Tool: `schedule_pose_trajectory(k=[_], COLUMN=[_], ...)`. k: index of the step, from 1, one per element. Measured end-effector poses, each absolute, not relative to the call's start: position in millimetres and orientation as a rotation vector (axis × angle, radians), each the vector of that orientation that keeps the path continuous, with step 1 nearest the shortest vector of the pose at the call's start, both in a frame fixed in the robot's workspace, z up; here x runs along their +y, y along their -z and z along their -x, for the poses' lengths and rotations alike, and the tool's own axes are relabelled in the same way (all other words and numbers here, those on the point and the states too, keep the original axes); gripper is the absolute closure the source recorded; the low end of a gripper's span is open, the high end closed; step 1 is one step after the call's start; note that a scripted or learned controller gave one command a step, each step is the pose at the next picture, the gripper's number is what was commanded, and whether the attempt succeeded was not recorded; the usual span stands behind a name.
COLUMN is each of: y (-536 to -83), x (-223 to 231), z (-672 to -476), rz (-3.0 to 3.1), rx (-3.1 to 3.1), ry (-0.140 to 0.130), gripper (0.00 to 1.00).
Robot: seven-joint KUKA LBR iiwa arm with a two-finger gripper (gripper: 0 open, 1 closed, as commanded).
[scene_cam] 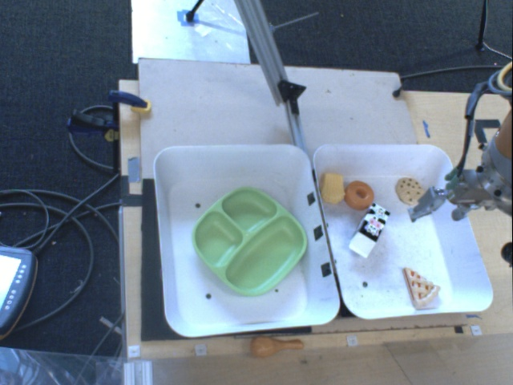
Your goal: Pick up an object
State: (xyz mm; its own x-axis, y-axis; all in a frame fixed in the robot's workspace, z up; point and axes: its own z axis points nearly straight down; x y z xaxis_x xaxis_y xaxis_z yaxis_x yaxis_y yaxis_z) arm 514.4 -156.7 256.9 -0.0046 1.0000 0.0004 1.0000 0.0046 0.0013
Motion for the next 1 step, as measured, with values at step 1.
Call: schedule_pose_trajectory(k=[1], y=[-257.0], x=[-156.6], z=[-514.5], rz=[-2.217], rx=[2.224], ry=[-0.003], gripper=[0.0])
